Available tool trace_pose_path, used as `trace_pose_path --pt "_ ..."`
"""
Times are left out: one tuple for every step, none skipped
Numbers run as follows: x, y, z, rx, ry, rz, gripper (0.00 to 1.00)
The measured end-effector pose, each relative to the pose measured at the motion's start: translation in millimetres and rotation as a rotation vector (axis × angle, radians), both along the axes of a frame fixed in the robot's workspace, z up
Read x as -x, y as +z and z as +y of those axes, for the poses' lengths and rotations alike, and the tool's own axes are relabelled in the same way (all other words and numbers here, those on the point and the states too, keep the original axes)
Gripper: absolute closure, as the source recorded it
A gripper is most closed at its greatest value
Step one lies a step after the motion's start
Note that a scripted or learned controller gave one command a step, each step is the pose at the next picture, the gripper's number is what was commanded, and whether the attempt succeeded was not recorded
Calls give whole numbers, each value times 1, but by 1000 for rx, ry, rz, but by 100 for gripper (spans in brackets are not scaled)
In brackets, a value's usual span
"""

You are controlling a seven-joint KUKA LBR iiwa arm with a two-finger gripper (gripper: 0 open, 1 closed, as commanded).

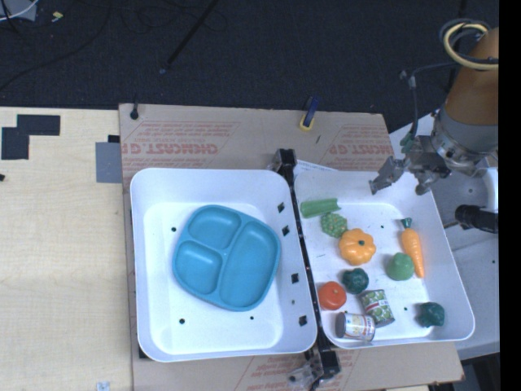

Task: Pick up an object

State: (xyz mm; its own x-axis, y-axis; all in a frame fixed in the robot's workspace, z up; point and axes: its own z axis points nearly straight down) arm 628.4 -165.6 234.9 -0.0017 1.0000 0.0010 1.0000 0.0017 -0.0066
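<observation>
The right bin (456, 287) holds several toy foods: a green pod (319, 208), a leafy green piece (334, 225), an orange pumpkin (357, 247), a carrot (413, 251), a green ball (399, 266), a dark green piece (355, 280), a red tomato (331, 296), two small cans (376, 306) (356, 326) and a dark broccoli (431, 314). My gripper (403, 184) hangs over the bin's far right rim, above the carrot. It stands open, with nothing between its fingers.
A blue divided plate (226, 257) lies in the left bin (146, 218). A black clip (286, 160) sits at the far end of the wall between the bins. Cardboard (212, 141) lies under both bins, and the arm's wrist (468, 112) rises at the right.
</observation>
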Motion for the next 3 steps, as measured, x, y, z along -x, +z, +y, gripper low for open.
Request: trace_pose_path --pt "6 -56 9 -1 -2 2 0" --pt "1 -117 9 0 -1 -1 0" --pt "-2 -143 10 1 -1 -10 0"
